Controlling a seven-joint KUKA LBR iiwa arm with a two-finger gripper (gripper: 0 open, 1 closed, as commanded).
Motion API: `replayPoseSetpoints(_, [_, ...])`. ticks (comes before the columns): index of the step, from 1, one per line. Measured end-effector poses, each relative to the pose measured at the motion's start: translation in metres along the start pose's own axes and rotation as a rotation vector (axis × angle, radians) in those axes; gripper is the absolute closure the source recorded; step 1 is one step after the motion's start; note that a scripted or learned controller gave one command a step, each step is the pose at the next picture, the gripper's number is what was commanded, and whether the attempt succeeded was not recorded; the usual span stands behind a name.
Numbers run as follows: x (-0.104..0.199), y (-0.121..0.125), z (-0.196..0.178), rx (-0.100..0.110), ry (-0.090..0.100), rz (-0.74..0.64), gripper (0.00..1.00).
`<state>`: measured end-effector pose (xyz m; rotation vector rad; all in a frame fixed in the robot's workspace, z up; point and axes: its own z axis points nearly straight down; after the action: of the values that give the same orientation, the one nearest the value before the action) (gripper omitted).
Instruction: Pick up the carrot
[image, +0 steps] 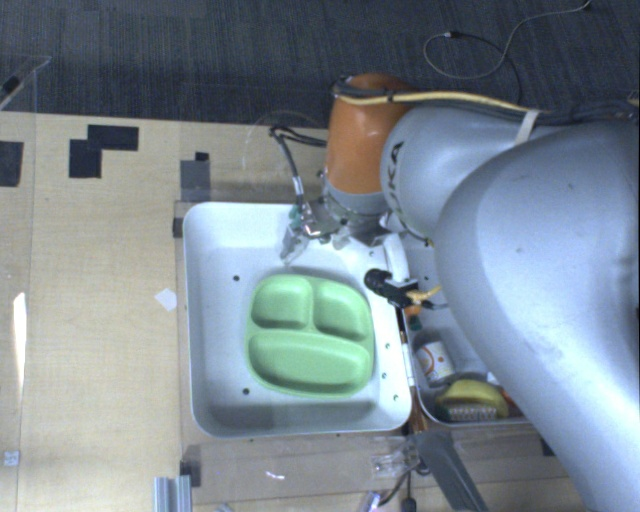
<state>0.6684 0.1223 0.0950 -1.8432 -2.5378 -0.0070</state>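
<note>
Grey arm (540, 280) fills the right foreground, hiding much of the right bin (425, 405); the carrot (428, 295), apparently the small orange sliver there, peeks beside its edge. It is probably light, stiff and smooth, best pinched mid-length. Whether the gripper (300, 235), over the left bin (210, 300) above the green tray (310, 335), holds anything I cannot tell; no writing is legible.

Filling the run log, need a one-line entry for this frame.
task: pick up carrot | gripper: above far edge of left bin | green divided plate: in left bin | right bin: arm covers most | grasp: none seen
</note>
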Motion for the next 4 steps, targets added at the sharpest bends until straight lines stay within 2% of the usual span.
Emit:
replayPoseSetpoints(1, [-0.001, 0.003, -0.013, -0.013, -0.004, -0.002, 1.0])
replayPoseSetpoints(2, [-0.001, 0.003, 0.006, -0.008, -0.01, -0.656, 1.0])
replayPoseSetpoints(3, [-0.01, -0.018, -0.093, -0.008, -0.01, -0.597, 1.0])
replayPoseSetpoints(4, [-0.101, -0.09, -0.257, -0.006, -0.015, -0.815, 1.0])
